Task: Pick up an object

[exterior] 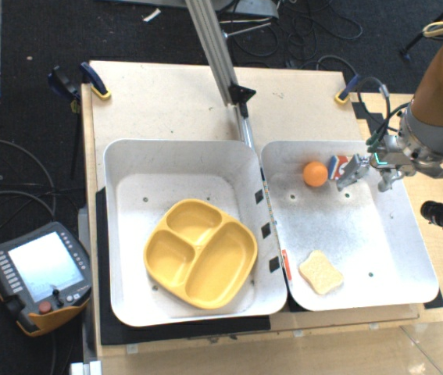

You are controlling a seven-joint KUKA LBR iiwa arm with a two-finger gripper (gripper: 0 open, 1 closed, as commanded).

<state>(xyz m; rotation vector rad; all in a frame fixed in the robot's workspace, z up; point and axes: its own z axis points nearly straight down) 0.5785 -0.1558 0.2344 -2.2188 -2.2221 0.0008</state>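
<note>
Arm reaching into the right bin point(393, 233), its gripper point(351, 172) hovering beside the orange ball point(315, 173); whether the jaws are spread cannot be told; toast point(320, 272) lying nearer the front

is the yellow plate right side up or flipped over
Right side up: the plate lies flat in the left bin, its three compartments facing up, their hollows and dividing ridges visible.

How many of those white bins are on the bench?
2. The left bin holds a yellow divided plate; the right bin holds an orange ball and a toast-like piece.
</note>
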